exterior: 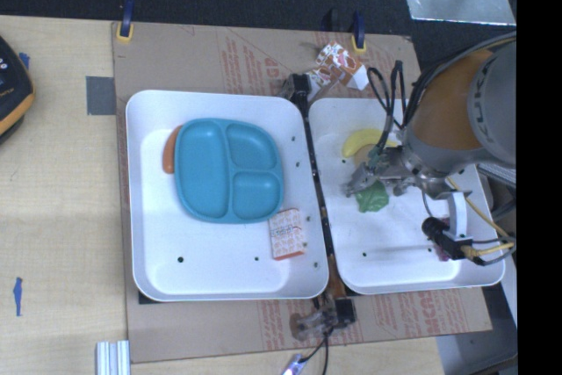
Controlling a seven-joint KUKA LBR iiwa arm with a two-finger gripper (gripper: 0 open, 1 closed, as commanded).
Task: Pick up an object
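You cannot make out the fingers on the gripper (367, 180): they blur into a dark metal tangle just above the green object (372, 199), so whether they touch it is unclear. The arm (457, 114) covers the upper right part of the right bin (395, 277) and hides one end of the yellow object (361, 142). The blue plate (230, 169) overlaps an orange item (168, 153), leaving you a thin strip. The print on the small packet (286, 234) is too small to read. A dark device (13, 92) on the table (53, 233) is cut off by the left edge.
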